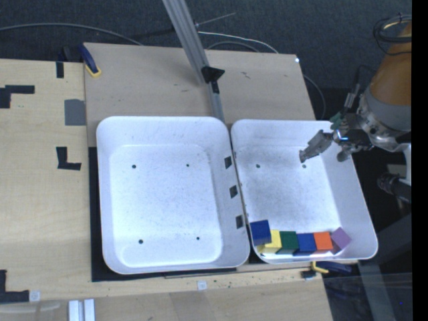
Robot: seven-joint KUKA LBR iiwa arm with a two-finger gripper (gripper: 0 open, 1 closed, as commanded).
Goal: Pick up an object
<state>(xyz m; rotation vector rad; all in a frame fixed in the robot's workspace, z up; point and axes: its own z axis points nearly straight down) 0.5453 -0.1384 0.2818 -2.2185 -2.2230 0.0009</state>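
Observation:
Several small blocks lie in a row along the front wall of the right bin [348, 186]: a blue block [260, 231], a yellow one [272, 241], a green one [288, 241], another blue one [306, 243], an orange one [323, 241] and a purple one [340, 237]. My gripper [327, 152] hangs over the bin's back right part, well behind the blocks. It is open, with one grey finger [311, 149] pointing left and nothing between the two.
The left bin [107, 179] sits beside the right one, divided by a shared rim with black clips. A slanted metal post [189, 35] rises behind the bins. Cables run across the dark floor at the back.

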